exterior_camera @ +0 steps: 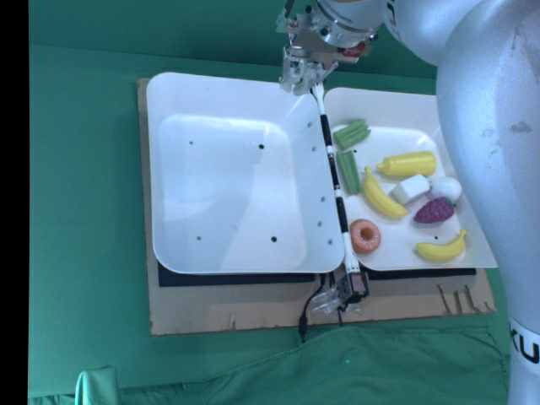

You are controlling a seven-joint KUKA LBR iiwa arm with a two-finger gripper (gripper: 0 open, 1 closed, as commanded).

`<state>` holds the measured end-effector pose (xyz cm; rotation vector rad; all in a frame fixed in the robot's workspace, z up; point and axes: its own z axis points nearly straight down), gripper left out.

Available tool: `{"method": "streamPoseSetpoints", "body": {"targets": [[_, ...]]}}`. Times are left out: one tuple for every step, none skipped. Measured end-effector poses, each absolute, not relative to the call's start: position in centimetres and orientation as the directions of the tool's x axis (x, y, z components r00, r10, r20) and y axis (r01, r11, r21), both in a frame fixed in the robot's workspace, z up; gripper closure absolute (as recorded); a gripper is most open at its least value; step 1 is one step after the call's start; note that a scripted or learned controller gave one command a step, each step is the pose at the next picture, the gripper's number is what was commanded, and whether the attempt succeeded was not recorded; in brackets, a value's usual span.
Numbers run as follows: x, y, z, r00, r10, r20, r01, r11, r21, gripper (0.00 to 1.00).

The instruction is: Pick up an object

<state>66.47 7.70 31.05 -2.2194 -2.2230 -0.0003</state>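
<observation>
Nearest to the camera, a small clamp-like part (346, 289) with cables is seen on the cardboard sheet (253, 319), just at the front end of the divider strip (331, 171) between the two bins. Behind it, the left bin (169, 99) is seen, and all candidate objects are gathered in the right bin (472, 256): a donut (365, 236) and a banana (442, 248) at the front, then a second banana (381, 196), a purple grape bunch (435, 210), a white block (410, 189), a white round object (446, 188), a yellow bottle (407, 164) and two green pieces (350, 148).

Farthest away, the gripper (301, 78) is held above the far end of the divider, well apart from every object. Nothing is seen between its fingers; how wide they stand cannot be told.

A descent from this place would probably meet the bin rims or the divider, not an object. The objects also lie close together, so a neighbour could be pushed, or a rounded one could slip out.
</observation>
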Motion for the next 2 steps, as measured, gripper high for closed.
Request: {"method": "streamPoseSetpoints", "body": {"targets": [[70.2,12.4,32.7,-0.001,1.0,0.001,1.0,0.001,0.011,1.0],[70.0,17.2,39.0,-0.003,1.0,0.004,1.0,0.003,0.012,1.0]]}}
